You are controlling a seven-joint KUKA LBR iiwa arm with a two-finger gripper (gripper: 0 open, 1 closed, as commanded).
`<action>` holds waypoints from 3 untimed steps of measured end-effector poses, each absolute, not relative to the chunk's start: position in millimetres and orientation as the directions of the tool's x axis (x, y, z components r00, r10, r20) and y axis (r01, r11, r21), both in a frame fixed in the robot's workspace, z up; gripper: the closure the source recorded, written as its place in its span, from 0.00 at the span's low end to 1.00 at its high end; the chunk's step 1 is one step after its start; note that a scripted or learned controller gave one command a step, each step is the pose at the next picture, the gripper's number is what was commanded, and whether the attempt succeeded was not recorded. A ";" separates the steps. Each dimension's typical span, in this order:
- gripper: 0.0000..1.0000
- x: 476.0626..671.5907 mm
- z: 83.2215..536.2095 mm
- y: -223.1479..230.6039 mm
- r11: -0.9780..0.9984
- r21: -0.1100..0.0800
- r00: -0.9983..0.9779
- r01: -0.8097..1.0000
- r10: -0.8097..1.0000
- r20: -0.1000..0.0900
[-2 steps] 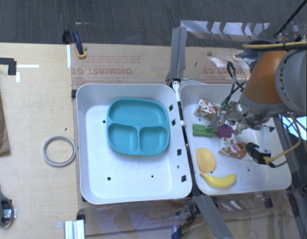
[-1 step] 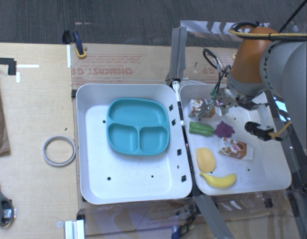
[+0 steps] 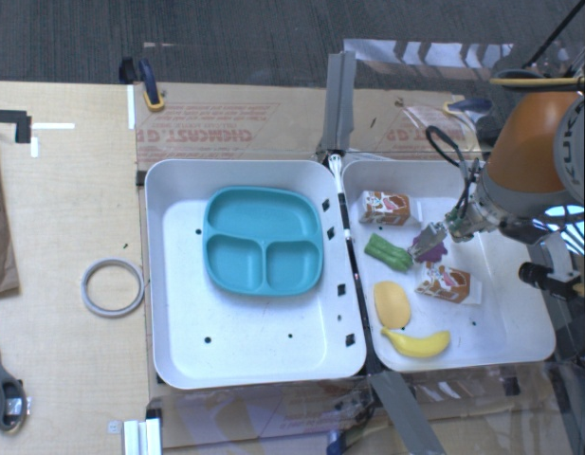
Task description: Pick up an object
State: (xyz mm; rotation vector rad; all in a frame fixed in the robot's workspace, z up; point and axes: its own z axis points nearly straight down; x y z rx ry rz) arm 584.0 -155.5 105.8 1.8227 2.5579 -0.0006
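Nearest you in the right bin (image 3: 520, 344) lie a banana (image 3: 417, 343) and a yellow lemon-like piece (image 3: 392, 303) — loose, within reach. Beyond, the end effector (image 3: 432, 243) hangs low beside a green pepper-like toy (image 3: 387, 251); you cannot tell its opening. Farther left, a teal divided plate (image 3: 264, 241).

You are looking down on a pale wooden bench (image 3: 64, 216) beneath dark grey carpet (image 3: 226, 17), cardboard sheet (image 3: 226, 126) behind.
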 end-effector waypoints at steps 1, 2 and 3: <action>0.00 625.7 91.9 -149.5 0.352 0.001 -0.352 0.936 0.936 -0.001; 0.00 575.4 92.0 -126.7 0.398 0.000 -0.398 0.917 0.917 0.000; 1.00 575.7 101.7 -128.2 0.393 0.001 -0.393 0.920 0.920 -0.001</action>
